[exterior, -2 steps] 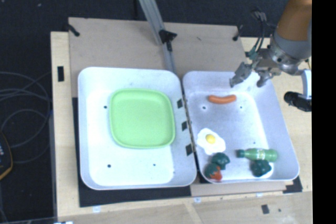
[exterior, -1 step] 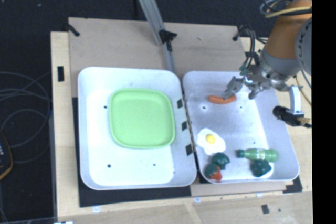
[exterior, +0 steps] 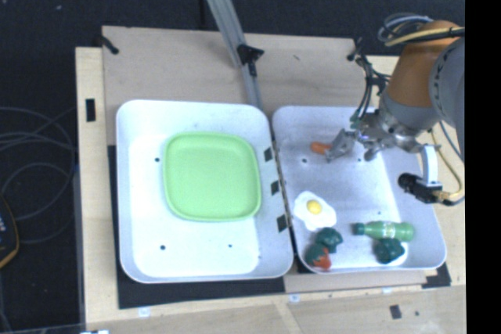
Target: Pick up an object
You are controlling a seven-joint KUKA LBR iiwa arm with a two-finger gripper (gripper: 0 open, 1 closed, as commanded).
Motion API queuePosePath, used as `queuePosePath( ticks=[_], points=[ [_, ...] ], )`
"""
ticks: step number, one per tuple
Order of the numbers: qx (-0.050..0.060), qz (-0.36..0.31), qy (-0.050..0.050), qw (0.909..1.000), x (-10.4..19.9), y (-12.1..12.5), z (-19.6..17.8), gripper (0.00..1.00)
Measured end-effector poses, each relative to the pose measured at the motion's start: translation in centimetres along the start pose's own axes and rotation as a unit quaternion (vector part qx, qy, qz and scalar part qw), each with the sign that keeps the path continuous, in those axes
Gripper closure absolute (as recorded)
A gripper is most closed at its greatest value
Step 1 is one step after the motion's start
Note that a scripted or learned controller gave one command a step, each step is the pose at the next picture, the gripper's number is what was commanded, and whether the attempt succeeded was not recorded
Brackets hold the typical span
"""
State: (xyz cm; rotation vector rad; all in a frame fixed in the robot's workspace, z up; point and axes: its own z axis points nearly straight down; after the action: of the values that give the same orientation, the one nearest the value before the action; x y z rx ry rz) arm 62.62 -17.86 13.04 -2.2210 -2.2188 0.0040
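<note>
Arm over the right bin, nothing held

Square pale-green plastic plate (exterior: 211, 176) fills the left white bin (exterior: 137, 246); in the right white bin (exterior: 423, 262), small orange piece (exterior: 319, 146) lies at nine o'clock of the two-finger gripper (exterior: 355, 148), jaws apart.

Single fixed camera, high above bench (exterior: 180, 62), looking down at slant. Far enough to take in both white bins: left bin (exterior: 141, 168), right bin (exterior: 407, 203). Arm (exterior: 419, 82) enters from right edge.

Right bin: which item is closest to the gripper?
The small orange piece, just left of the gripper; the egg and green bottle lie lower.
</note>
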Motion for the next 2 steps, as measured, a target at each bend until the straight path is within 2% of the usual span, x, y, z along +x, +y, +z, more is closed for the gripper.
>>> queuePosePath(
  ticks=[1,2],
  points=[
    [-0.003,0.0,0.0,1.0,0.0,0.1,-1.3,1.0],
    [-0.004,0.0,0.0,1.0,-0.2,0.4,-5.6,1.0]
  ],
)
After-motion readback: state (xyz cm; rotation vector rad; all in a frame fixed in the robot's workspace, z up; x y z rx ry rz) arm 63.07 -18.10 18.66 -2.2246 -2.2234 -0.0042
